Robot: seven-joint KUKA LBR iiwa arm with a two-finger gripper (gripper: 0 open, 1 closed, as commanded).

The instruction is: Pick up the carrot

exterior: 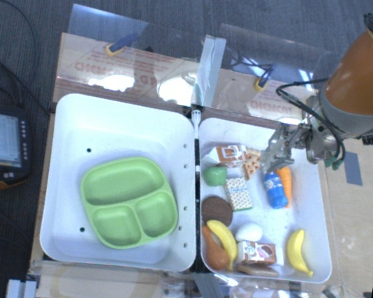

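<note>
From the camera view above the table (360, 230), two white bins sit side by side. The left bin (77, 126) carries a green divided plate (129, 201) near its middle. The right bin (324, 235) is crowded with toy food. The carrot (285, 183) lies in the right bin's far right part, orange and slanted, touching the right side of a blue bottle (275, 192). The pincer (275, 157) hangs over that same far corner area, just beside the carrot's upper end and above the blue bottle; whether its grip is released or clenched cannot be told from here, and nothing is seen held in it. To its left lie a small snack packet (231, 154) and a waffle-like cracker (251, 164). Below these sit a green lime-like piece (215, 175), a checked packet (238, 193), and a brown cookie (217, 208). Along the near edge are a banana (223, 236), a white egg (250, 232), a small carton (257, 251), and a second banana (297, 250) by the right wall.
</note>
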